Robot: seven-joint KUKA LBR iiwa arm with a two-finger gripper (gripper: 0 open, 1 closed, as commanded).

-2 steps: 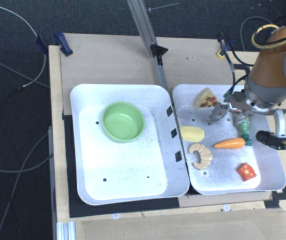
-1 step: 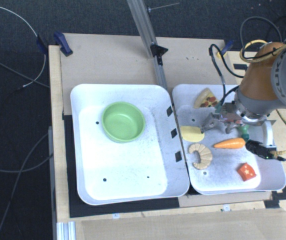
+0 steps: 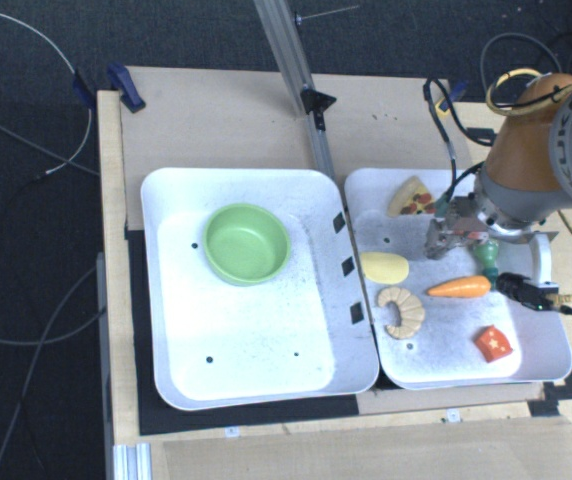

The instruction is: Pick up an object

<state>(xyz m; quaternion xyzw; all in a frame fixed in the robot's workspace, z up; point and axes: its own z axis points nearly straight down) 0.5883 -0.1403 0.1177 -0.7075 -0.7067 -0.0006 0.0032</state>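
Note:
My gripper [image 3: 447,236] hangs low over the middle of the right bin [image 3: 538,363], on the grey arm with its orange band [image 3: 522,138]. A small green object [image 3: 487,257] lies just right of it, partly hidden by the wrist. Below the gripper lies an orange carrot [image 3: 459,288]. A pizza slice [image 3: 409,196] sits to its upper left and a yellow oval piece [image 3: 383,266] to its lower left. A tan curled shrimp-like piece [image 3: 402,311] and a red piece [image 3: 493,343] lie nearer the front.
The left bin [image 3: 181,368] holds a green bowl [image 3: 247,243]. A metal pole [image 3: 286,43] slants down to the gap between the bins. Cables [image 3: 446,118] trail beside the arm at the back right.

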